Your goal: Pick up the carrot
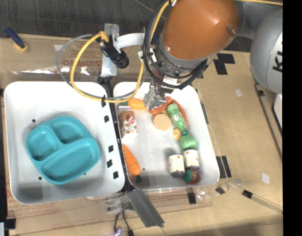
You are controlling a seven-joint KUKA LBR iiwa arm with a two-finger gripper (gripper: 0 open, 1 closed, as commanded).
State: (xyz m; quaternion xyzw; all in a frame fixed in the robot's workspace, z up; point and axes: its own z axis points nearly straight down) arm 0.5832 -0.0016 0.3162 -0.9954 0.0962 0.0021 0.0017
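Gripper: the gripper hangs low over the far end of the right bin, under the arm's orange band; whether it is parted or closed, or has hold of anything, I cannot tell.
Carrot: the carrot lies in the right bin against its left wall, near the front corner – orange, tapered, well apart from the gripper.
Table: the table is pale brown board with black tape marks; dark woven flooring beyond it.
Left bin: the left bin is shallow, smooth white plastic and holds a teal divided plate with rounded corners.
Right bin contents: a green bottle, a tan round disc, two small cylindrical cans and a printed packet.
Cables: yellow and black cables loop behind the bins.
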